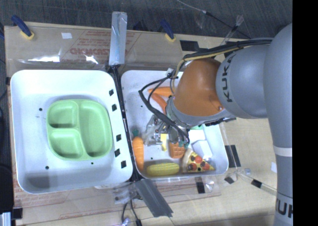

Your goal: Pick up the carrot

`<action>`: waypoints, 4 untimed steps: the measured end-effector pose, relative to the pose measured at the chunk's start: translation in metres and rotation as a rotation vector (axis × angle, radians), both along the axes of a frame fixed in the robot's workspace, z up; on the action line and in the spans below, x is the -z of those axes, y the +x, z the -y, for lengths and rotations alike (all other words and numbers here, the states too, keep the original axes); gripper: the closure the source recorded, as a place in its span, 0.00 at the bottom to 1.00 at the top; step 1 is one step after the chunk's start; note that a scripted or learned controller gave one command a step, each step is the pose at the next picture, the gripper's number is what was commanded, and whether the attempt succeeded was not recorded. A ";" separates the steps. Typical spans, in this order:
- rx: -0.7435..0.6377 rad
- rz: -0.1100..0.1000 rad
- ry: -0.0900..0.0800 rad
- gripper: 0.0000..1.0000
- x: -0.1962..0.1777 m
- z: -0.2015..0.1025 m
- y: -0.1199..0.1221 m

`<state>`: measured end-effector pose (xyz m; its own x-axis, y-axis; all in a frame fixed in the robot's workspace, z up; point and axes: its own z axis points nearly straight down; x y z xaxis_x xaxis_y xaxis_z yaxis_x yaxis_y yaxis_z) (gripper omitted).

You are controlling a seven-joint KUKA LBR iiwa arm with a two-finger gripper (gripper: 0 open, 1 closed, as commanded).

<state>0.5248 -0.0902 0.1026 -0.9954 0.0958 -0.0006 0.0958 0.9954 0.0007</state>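
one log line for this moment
gripper low in right bin | carrot lying by left wall, ungrasped | green tray in left bin

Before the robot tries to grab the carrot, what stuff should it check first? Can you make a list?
1. Carrot in plain sight, at the left wall of the right bin: ok.
2. Gripper right over the carrot: not ok, it sits to the right of it.
3. Carrot between the fingers: not ok, it lies apart from them.
4. Room around the carrot: not ok, the corn touches its lower end.
5. Fingers open wide enough: cannot tell.
6. Green tray out of the way in the left bin: ok.
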 end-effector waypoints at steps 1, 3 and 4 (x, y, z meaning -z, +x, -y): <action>-0.001 0.000 0.000 0.00 0.000 0.000 0.000; -0.009 0.001 0.000 0.00 -0.010 -0.002 0.001; 0.105 -0.002 0.000 0.00 0.011 0.004 -0.028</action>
<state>0.4971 -0.0942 0.0916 -0.9799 0.1993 0.0014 0.1993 0.9799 0.0006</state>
